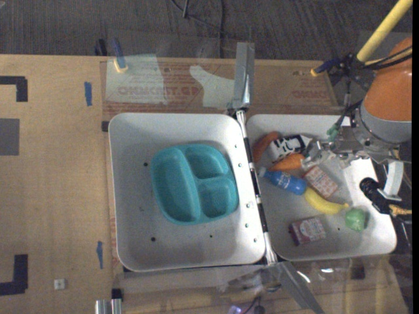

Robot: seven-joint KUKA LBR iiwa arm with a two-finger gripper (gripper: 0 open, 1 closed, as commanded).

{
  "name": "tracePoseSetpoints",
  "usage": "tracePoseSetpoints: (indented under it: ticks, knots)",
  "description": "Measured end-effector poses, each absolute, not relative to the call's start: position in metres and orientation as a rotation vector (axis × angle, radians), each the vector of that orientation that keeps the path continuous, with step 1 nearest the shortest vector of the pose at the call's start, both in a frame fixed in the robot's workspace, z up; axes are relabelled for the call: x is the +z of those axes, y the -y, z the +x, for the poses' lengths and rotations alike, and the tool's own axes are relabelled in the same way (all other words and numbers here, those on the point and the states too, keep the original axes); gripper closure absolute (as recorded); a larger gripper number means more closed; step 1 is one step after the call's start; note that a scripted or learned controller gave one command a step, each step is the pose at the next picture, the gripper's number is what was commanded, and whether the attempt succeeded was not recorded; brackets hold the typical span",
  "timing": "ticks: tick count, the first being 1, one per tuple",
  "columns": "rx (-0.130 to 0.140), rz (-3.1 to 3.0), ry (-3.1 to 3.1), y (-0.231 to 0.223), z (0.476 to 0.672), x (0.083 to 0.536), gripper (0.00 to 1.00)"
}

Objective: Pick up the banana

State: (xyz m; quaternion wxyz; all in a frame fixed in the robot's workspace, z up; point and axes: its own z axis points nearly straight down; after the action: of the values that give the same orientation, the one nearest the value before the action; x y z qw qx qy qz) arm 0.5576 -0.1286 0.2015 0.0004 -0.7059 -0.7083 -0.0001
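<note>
Arm poised over the right bin [380,244], banana [325,204] not yet grasped.
The gripper [327,146] hovered at upper right, above the banana lying loose among clutter; finger state could not be told.

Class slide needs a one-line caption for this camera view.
Grey arm's gripper hovers over the right bin, banana lying among toys; a teal divided plate sits in the left bin.

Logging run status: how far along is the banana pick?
Nothing looks done: the banana lies flat in the right bin, between the blue bottle and the green item. The hand sits above the bin's upper clutter. Approach, grasp and lift remain.
</note>
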Motion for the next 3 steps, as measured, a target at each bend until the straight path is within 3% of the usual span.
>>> tracePoseSetpoints:
  ticks: [1, 2, 3]
  knots:
    - [-0.011, -2.123, 2.324, 0.115, 0.498, 0.088, 0.00]
    - [-0.010, -2.136, 2.326, 0.118, 0.499, 0.099, 1.00]
    - [-0.002, -2.295, 2.148, 0.057, 0.541, 0.239, 1.00]
